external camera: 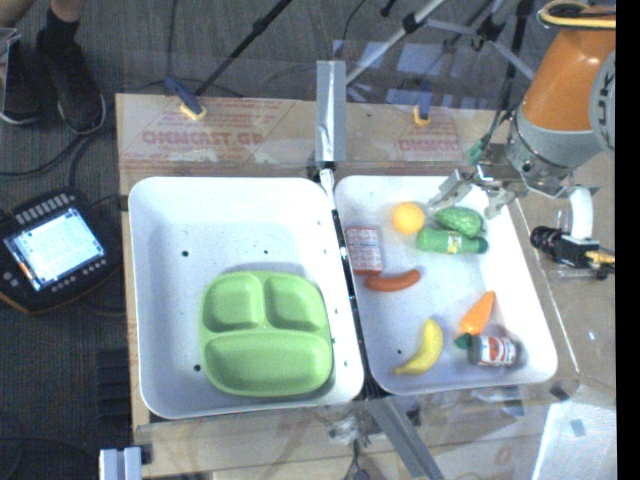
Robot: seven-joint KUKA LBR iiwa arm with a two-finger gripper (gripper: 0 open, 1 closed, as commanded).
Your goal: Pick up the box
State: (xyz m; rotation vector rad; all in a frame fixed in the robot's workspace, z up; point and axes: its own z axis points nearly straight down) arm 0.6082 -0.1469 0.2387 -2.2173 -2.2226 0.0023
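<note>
Camera view: the box (363,249) lies untouched against the right bin's (535,343) left wall; the end effector (472,190) hovers spread and empty over green vegetables (455,230) — well apart. Approach and grasp both remain.

Two white bins sit side by side: the left bin (160,268) and the right bin (530,308). One green divided tray (266,334), one box (363,249), one sausage (393,281), one orange ball (407,218), two green vegetables (455,230), one banana (424,348), one carrot (478,313), one can (494,350).
</note>
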